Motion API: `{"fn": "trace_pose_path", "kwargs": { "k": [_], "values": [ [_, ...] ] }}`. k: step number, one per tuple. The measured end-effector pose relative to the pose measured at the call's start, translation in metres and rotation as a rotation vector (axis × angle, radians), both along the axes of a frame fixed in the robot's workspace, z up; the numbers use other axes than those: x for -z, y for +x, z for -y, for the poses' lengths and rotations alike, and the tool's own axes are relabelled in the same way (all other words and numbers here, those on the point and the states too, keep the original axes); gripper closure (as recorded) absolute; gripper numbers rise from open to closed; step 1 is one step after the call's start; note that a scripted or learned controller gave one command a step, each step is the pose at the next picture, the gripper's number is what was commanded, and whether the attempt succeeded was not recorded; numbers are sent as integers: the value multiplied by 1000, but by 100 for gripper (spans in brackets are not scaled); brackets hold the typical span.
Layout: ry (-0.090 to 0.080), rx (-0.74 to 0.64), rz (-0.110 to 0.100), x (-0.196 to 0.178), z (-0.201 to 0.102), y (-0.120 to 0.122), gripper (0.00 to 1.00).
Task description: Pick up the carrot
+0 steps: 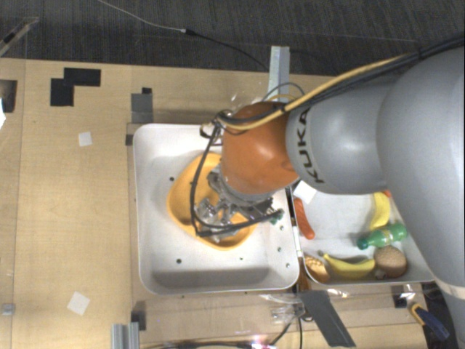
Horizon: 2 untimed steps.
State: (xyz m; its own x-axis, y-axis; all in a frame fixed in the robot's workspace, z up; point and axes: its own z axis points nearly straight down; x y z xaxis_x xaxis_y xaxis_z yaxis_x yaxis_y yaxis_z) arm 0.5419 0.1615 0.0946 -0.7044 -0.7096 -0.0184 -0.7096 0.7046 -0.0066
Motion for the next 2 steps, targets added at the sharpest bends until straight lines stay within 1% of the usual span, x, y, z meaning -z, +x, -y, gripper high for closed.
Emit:
{"fn": "trace_pose_path", "kwargs": {
  "k": [1,2],
  "values": [
    [-10,-41,-64,-2,-17,107,100],
    [1,75,-6,-57,-69,85,100]
  ]
}}
